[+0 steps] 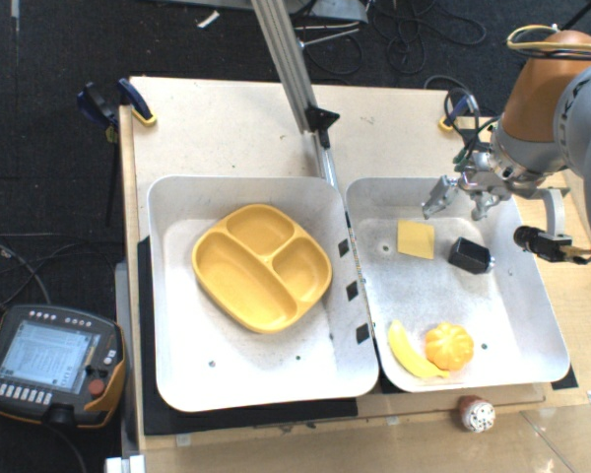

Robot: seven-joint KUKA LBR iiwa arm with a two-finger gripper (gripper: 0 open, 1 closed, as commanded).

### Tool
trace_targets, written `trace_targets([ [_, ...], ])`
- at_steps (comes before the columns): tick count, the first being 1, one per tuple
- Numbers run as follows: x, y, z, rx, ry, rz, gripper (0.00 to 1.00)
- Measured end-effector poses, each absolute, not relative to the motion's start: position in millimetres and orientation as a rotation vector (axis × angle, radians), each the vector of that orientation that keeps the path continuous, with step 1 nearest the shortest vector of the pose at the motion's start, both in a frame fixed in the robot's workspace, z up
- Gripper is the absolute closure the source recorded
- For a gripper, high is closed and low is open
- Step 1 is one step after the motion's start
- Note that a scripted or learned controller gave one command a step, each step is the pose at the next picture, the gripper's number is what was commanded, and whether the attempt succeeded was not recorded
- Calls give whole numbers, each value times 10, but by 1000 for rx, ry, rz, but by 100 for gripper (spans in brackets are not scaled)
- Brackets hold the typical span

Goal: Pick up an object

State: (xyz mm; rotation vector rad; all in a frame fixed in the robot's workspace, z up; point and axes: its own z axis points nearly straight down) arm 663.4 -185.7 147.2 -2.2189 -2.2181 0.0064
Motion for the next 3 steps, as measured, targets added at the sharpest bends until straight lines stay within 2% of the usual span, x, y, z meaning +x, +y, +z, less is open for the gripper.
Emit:
trace_targets([
  [1, 6626, -1847, 934, -2218, -2221, 5, 0],
  [2, 6647, -1849, 1082, -2222, -2226, -2, 100],
  [3, 6664, -1813, 1726, -2224, -2229, -7, 100],
])
